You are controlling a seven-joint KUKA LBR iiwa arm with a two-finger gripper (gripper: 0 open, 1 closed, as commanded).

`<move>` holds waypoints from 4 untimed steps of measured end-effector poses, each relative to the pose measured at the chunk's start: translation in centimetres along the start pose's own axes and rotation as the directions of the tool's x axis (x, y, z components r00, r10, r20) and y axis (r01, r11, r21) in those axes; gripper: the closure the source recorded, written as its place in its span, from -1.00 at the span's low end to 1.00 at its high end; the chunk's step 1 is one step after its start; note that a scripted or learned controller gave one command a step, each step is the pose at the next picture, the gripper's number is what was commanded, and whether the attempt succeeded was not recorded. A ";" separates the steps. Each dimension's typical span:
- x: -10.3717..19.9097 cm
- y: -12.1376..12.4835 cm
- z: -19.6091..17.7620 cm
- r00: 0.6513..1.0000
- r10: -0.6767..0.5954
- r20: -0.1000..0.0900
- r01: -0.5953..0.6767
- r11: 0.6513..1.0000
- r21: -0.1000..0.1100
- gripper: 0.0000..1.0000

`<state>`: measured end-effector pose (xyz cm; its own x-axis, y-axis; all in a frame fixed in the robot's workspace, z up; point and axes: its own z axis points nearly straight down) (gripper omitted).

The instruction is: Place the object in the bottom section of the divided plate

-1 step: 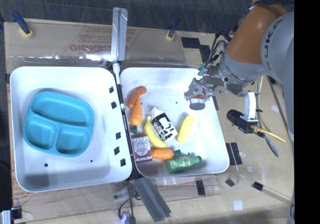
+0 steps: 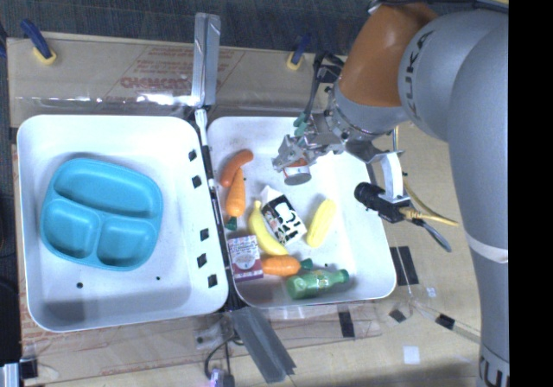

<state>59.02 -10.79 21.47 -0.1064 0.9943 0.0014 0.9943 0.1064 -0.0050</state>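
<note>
Blue divided plate [image 2: 102, 212] sits well left of the end effector [image 2: 295, 158], grip state unclear.

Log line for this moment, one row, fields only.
arm: over right bin | gripper: above bin's upper middle, grip unclear | divided plate: left bin, nothing in it | step: pick pending

Arm: reaching in from the frame's right, orange band at upper right.
Gripper [image 2: 295, 162]: hanging near frame centre, pointing down-left.
</note>
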 end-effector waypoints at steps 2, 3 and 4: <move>-2.3 -0.9 -0.7 0.998 -0.066 0.002 0.066 0.998 -0.003 -1.00; 16.3 0.2 2.4 1.000 -0.029 0.001 0.029 1.000 0.000 -1.00; 16.2 0.2 1.4 1.000 -0.031 0.002 0.031 1.000 0.001 1.00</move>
<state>57.51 5.37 20.06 -0.1370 0.9906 0.0000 0.9906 0.1370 -0.0063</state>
